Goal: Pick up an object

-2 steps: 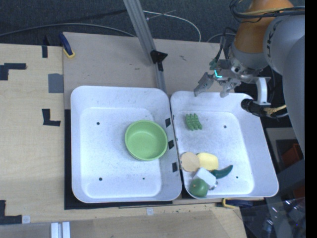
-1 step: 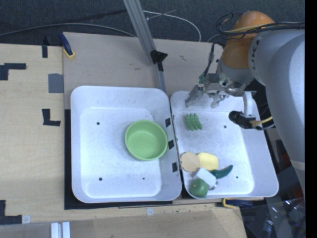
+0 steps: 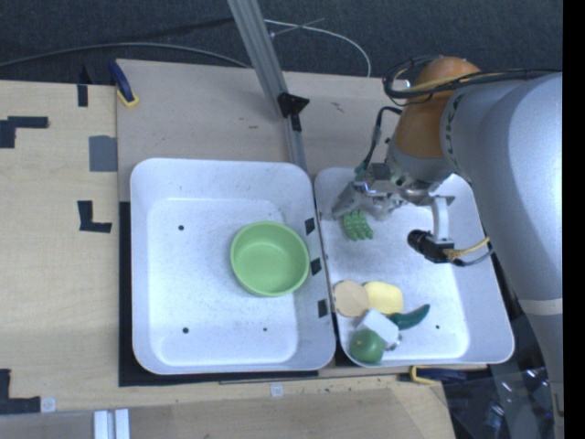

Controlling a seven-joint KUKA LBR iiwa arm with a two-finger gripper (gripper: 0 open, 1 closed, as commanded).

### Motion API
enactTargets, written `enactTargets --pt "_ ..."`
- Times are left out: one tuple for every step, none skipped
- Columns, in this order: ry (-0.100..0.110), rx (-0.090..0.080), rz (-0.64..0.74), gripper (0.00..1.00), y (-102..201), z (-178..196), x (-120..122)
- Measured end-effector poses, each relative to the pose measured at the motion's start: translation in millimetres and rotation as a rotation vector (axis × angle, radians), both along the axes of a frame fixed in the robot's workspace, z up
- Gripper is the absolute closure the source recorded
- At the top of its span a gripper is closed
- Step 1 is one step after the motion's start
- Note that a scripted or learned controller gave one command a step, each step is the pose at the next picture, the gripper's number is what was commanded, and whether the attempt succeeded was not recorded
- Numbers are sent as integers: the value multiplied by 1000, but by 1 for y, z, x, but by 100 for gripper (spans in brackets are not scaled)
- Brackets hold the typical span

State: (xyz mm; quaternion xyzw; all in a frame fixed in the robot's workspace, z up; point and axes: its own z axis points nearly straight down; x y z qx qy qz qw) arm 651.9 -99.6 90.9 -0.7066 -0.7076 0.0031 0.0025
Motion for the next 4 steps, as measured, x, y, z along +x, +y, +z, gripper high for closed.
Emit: enactTargets --pt "-5 0 0 0 0 -3 -1" --pt "-4 1 2 100 2 7 0" --pt "-13 0 0 100 2 71 0" --pt "-11 1 -1 100 -1 115 -2"
